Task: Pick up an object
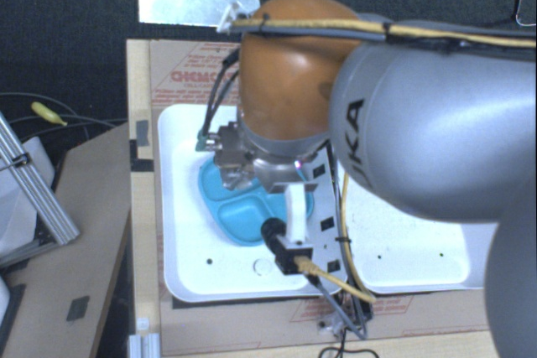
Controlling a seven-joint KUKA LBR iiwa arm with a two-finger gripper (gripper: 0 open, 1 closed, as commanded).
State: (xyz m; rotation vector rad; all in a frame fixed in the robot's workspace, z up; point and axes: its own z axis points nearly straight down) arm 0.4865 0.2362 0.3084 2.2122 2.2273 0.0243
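A light blue, shallow dish-like object (237, 214) lies in the left white bin (180, 180), near its middle. The arm reaches in from the right and its orange wrist band and grey flange hang directly over the blue object, covering its upper right part. The gripper sits beneath the wrist, hidden by the arm's own body.
The right white bin (419, 256) shows below the big grey arm link, which covers most of it. Cardboard (189, 71) lies under the bins. A cable (344, 272) with a black connector hangs over the divide between the bins. A metal frame (33, 189) stands at left.
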